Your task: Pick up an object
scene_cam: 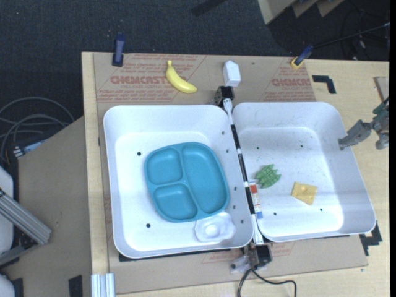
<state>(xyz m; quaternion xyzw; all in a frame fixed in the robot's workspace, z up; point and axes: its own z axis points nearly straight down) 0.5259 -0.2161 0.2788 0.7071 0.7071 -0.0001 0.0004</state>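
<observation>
Lying in the right bin, near its middle: a small green leafy piece, and just to its right, apart from it, a yellow wedge-shaped block. Off at the bin's right rim, well apart from both: the gripper, grey, small at the frame's edge, pinching nothing; too blurred there to tell whether spread or pressed together. In the left bin: a blue divided plate, with a white, perhaps egg-like, piece touching its lower edge. Outside the bins, on the cardboard bench top: a yellow banana above the left bin, and a small white block near the seam.
</observation>
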